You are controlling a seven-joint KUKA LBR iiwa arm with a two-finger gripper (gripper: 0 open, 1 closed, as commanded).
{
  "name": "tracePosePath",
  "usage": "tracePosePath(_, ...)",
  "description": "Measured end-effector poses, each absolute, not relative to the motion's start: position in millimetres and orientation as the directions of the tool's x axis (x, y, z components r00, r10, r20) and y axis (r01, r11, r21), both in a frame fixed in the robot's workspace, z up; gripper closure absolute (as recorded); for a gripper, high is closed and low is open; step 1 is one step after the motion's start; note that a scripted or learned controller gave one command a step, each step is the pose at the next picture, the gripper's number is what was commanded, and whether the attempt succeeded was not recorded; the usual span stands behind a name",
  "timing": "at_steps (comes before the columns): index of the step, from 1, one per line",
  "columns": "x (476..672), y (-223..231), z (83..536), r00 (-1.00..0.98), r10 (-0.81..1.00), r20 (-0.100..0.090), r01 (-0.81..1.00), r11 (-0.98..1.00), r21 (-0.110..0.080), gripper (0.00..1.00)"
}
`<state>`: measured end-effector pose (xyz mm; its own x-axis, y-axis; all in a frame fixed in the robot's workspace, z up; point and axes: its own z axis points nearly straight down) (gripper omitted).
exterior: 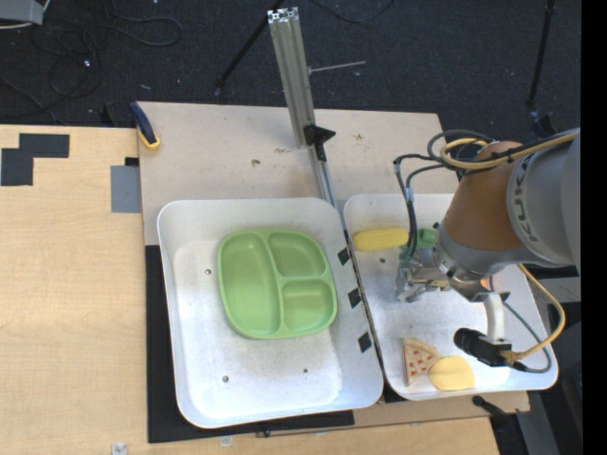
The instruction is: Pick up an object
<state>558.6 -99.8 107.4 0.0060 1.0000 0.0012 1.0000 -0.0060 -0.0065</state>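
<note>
- Banana (pixel 379 240): a yellow toy lay in the far left part of the right bin (pixel 432 322), close to that bin's left wall, with its long side running across the view.
- Small green thing (pixel 423 239): it sat just beside the banana's right end, partly covered by the arm; its kind could not be told.
- Pizza slice (pixel 417 358): a tan wedge with red spots lay flat near the front edge of the right bin, well apart from the banana.
- Lemon (pixel 452 374): a rounded yellow lump lay just beside the pizza slice, on its right, at the bin's front edge.
- Arm (pixel 493 216): grey with an orange band, it reached in from the right and bent down over the middle of the right bin.
- Jaws: they hung low over the bin floor, between the banana and the pizza slice and apart from both; whether they were spread or pressed together could not be told.
- Plate (pixel 278 282): green, divided into three compartments, it lay flat in the middle of the left bin (pixel 190 349).
- Desk (pixel 218 150): a pale board carried both bins side by side; a metal post (pixel 292 74) rose behind the gap between them, and a blue and yellow tool (pixel 144 126) lay at its far left corner.
</note>
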Motion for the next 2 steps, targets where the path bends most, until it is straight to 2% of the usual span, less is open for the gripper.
tracePosePath(2, 565.5, -110.9, 212.9, 0.000, 1.000, -0.001, 1.000, 0.000, 0.003, 1.00)
